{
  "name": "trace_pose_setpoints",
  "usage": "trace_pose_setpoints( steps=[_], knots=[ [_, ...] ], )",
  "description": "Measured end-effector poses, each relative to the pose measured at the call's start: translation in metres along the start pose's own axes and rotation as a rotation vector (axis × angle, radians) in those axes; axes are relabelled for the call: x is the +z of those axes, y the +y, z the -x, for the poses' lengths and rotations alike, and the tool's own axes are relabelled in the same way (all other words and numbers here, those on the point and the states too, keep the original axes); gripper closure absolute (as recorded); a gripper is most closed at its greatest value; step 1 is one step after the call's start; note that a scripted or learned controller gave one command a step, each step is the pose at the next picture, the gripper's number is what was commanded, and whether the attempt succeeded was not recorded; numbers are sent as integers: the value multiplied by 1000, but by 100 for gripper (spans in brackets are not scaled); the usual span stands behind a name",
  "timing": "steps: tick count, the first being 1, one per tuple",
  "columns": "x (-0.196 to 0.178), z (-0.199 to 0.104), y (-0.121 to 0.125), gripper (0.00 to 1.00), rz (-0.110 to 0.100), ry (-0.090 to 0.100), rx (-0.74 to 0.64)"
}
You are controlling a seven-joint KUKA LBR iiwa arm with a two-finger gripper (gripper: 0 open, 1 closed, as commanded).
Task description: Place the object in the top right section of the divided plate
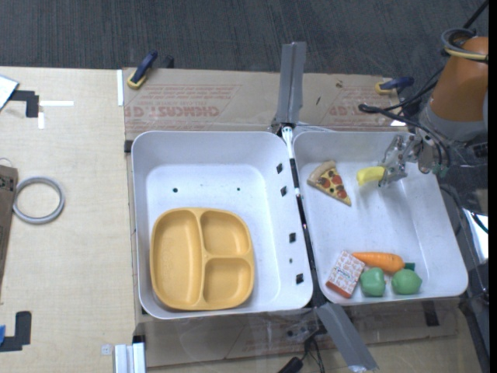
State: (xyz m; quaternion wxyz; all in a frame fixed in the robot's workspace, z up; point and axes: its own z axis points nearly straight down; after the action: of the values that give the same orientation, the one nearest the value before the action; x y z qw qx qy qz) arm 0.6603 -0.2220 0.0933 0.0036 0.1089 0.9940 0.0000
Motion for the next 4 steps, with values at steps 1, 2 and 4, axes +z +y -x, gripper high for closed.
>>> trace_pose_setpoints(
  steps=[1,2,4],
  knots=[
    [-41,-17,-3,100,2,1,-420],
    [-41,-2,12,100,1,0,-180],
    [-76,-3,12,100,2,-1,-737]
  ],
)
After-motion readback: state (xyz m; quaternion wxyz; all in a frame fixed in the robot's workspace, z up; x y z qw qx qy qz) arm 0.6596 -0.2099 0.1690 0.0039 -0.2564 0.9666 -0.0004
